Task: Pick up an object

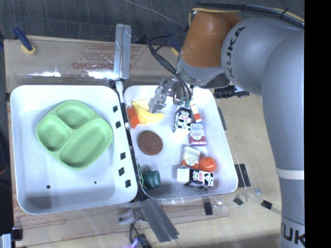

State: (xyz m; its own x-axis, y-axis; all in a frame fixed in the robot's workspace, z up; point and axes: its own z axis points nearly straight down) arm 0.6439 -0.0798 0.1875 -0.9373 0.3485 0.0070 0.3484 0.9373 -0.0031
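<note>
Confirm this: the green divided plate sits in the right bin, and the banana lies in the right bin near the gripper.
Not quite. The camera view shows the green divided plate in the left bin. The banana does lie in the right bin near the gripper.

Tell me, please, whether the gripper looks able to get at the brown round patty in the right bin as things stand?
Probably yes. The brown patty lies flat on bare bin floor, apart from the banana and cartons, nothing over it. The gripper hovers just beyond, above the banana.

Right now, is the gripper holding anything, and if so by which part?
Nothing is held. The gripper hangs over the right bin, one finger just above the yellow banana, with nothing visible between its fingers.
</note>
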